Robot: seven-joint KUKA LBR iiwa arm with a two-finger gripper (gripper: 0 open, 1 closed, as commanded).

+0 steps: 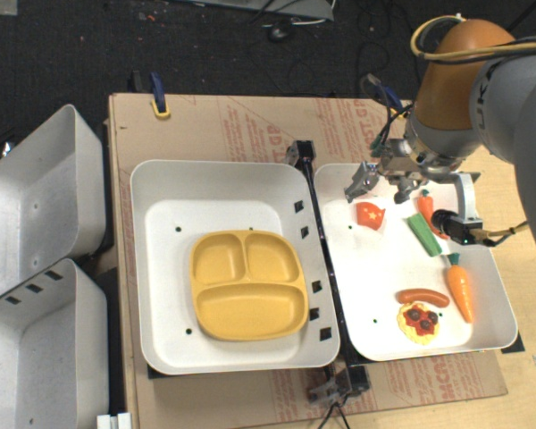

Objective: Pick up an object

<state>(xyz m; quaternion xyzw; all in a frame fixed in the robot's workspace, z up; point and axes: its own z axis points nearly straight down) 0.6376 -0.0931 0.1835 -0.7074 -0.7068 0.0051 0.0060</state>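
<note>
My gripper (381,189) hangs over the far left part of the right bin (357,329), open, with nothing between its fingers. Just below it in the view lies a small red toy (370,214), apart from the fingertips. A short orange carrot piece (424,208) and a green stick (422,236) lie to the right of the red toy. Nearer the front of this bin are a larger carrot (461,293), a sausage (422,298) and a small pizza toy (418,321).
The left bin (161,239) holds a yellow divided plate (248,284). A black divider (320,239) runs between the two bins. Two more white bins (36,239) stand off the bench at the left.
</note>
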